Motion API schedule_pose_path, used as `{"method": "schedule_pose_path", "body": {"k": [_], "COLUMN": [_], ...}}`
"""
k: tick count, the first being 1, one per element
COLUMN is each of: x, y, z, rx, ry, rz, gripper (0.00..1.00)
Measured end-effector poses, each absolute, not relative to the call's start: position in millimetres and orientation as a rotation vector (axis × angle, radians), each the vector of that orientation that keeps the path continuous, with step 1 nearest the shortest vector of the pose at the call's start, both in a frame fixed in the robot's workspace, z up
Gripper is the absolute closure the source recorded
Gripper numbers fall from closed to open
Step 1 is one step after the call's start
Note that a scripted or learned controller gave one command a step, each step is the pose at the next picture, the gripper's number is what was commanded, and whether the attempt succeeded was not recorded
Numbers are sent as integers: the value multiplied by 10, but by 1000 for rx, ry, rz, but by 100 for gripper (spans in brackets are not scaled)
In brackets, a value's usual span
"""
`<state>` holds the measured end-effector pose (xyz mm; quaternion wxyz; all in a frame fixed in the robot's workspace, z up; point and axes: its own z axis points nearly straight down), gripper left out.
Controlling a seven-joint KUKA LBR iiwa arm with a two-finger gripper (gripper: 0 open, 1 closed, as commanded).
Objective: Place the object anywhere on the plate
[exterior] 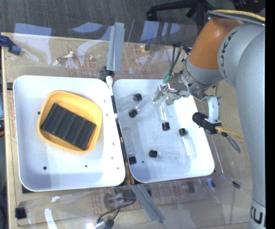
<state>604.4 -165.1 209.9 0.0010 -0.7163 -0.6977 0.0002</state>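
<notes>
Vials [165, 118] faint against right bin [204, 161], plate [95, 112] partly covered

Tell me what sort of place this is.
Probably a robotics lab test bench: a grey arm reaches over two white bins, one holding a yellow plate, the other clear vials, with an office chair base on carpet behind.

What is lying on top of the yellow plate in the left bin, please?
A dark ribbed rectangular object lies flat on the yellow plate, filling most of its middle. The plate surface beneath it is covered and cannot be seen.
</notes>
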Motion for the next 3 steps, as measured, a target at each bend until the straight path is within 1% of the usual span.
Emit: {"method": "schedule_pose_path", "body": {"k": [1, 2, 3], "x": [6243, 6239, 5947], "y": [-803, -123, 408], "z": [2151, 1914, 1909], "rx": [-2142, -1920, -1686], "ry": [-2296, -2483, -2646], "rz": [2, 4, 5], "gripper": [100, 100, 100]}}
